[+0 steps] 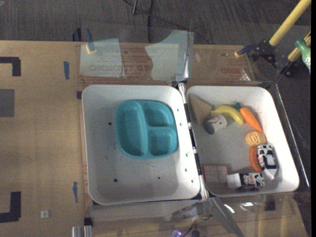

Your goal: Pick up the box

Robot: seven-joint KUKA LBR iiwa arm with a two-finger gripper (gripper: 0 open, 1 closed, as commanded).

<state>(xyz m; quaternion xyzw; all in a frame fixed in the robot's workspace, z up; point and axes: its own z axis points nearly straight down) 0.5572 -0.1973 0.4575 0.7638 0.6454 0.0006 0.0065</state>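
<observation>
On the wooden bench (39, 132), the right bin (228, 149) holds a faint tan box (215, 172) just beside a carton (249, 180).

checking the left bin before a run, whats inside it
Inside the left bin lies one teal divided plate, three compartments, nothing in them. Bare white floor with small dark holes surrounds it. Whatever sits under the plate is covered.
</observation>
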